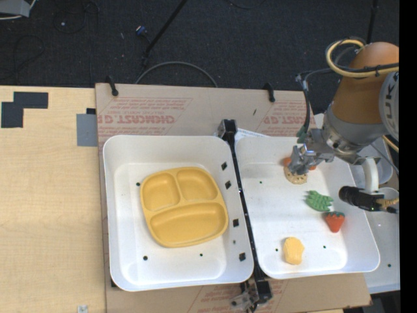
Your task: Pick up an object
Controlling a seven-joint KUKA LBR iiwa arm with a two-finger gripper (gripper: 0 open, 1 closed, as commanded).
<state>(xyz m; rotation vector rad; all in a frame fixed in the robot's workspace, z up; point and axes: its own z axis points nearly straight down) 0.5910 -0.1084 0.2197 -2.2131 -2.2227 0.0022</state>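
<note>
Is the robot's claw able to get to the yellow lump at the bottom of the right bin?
Probably yes. The yellow lump lies alone on the floor of the right bin, with nothing on top or touching it. The gripper hangs over the same bin, above a tan cookie-like piece.

Tan round cookie (296, 175) flat in right bin's far part, under arm's tip.
</note>
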